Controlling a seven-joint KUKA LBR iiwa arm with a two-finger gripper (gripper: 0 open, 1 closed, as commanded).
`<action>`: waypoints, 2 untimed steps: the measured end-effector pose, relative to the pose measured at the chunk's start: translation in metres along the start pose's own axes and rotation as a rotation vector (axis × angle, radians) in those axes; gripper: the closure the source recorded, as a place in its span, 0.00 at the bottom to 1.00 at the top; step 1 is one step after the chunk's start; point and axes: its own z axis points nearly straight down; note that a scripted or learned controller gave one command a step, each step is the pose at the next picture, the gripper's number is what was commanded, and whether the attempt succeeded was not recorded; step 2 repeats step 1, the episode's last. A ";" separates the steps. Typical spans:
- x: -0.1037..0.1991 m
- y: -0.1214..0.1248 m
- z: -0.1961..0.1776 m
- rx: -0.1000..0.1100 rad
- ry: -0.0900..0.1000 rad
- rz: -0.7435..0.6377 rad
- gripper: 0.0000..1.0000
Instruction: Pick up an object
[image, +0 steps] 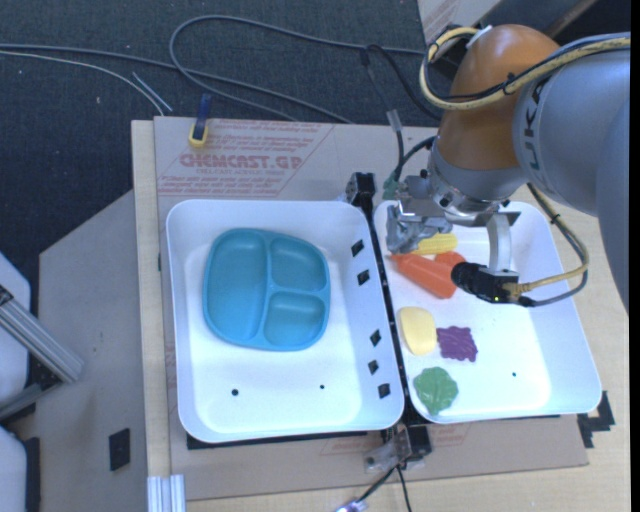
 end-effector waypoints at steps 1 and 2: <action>0.059 -0.002 0.009 0.002 -0.001 0.002 1.00; 0.059 -0.002 0.009 0.002 -0.001 0.002 1.00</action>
